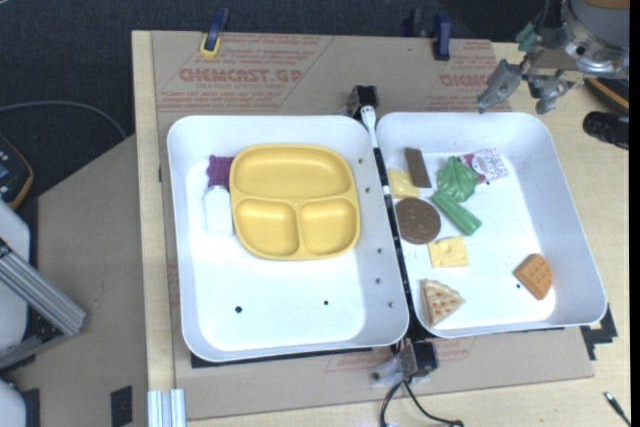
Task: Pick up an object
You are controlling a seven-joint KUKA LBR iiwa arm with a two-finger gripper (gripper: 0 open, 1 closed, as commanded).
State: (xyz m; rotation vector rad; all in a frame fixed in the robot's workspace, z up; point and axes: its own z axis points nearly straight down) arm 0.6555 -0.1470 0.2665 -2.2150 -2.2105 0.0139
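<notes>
Right now my two grey fingers [497, 87] are spread apart with nothing between them — my gripper [524, 87] hangs above the bare bench just past the far rim of the right-hand shallow white bin [570, 215], clear of everything in it. Closest to me in that bin sit a pink-and-white wrapper [489, 163] and a green leafy plastic vegetable [458, 191], then a dark brown bar [417, 167], a round brown patty [417, 220] and a yellow cheese square [448, 253]. Nearer the front rim lie a pizza wedge [439, 300] and an orange waffle piece [534, 275]. Beyond, the left-hand white bin [190, 295] holds a yellow three-compartment plastic tray [294, 199].
</notes>
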